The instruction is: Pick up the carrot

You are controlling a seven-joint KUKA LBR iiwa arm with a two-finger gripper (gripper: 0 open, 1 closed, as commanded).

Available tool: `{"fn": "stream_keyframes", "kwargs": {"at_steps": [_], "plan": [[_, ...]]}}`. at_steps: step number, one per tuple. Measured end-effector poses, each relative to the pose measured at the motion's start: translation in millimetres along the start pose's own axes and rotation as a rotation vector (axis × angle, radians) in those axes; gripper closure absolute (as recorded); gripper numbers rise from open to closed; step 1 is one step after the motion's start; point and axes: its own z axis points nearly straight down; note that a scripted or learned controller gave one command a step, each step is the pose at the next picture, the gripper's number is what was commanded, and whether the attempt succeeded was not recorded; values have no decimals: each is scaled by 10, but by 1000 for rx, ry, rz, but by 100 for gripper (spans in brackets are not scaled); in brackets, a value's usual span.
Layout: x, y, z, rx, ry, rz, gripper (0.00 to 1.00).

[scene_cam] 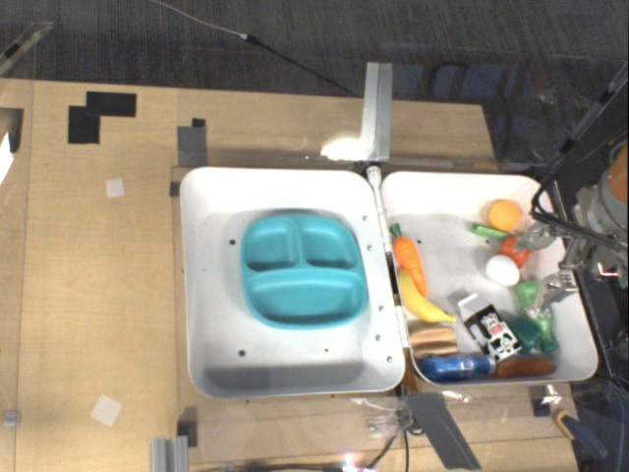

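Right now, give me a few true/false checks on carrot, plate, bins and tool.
1. The carrot lies in the right bin, against its left wall. True.
2. The teal plate sits in the right bin. False: it sits in the left bin.
3. The tool is directly over the carrot. False: it is at the right bin's right side, well apart from the carrot.
4. The banana lies just below the carrot in the view. True.
5. The orange ball is in the left bin. False: it is in the right bin's upper right part.
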Motion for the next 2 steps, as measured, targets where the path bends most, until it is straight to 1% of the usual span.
{"fn": "stream_keyframes", "kwargs": {"at_steps": [1,2], "plan": [[-568,412,306,-1,-1,276,0],[-1238,-49,257,1,-4,193,0]]}}
